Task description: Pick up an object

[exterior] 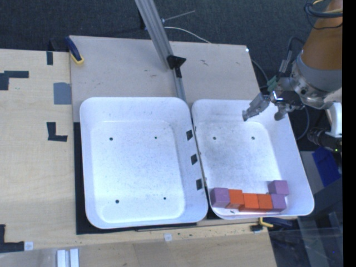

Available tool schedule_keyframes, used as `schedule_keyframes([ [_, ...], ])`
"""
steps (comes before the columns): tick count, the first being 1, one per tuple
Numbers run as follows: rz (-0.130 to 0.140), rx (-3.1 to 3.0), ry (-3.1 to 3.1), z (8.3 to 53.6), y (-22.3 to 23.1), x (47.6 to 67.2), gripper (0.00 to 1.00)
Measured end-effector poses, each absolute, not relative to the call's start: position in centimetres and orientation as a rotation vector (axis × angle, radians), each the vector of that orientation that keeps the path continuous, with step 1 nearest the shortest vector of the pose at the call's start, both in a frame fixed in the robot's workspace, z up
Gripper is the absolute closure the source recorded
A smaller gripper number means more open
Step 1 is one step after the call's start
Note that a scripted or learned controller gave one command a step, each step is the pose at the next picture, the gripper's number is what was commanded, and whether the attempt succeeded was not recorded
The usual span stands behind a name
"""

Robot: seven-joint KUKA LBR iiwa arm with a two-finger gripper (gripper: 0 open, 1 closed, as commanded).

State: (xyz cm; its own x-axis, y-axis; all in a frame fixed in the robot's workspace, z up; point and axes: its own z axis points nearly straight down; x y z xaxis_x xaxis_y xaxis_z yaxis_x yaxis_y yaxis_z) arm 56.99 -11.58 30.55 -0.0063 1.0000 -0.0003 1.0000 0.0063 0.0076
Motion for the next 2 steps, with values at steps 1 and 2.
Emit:
schedule_keyframes([
  [1,-0.001,2.221,2.226,30.6,-9.3,51.3,0.00],
  [2,0.007,2.214,2.219,39.6,-9.9,51.9,0.00],
])
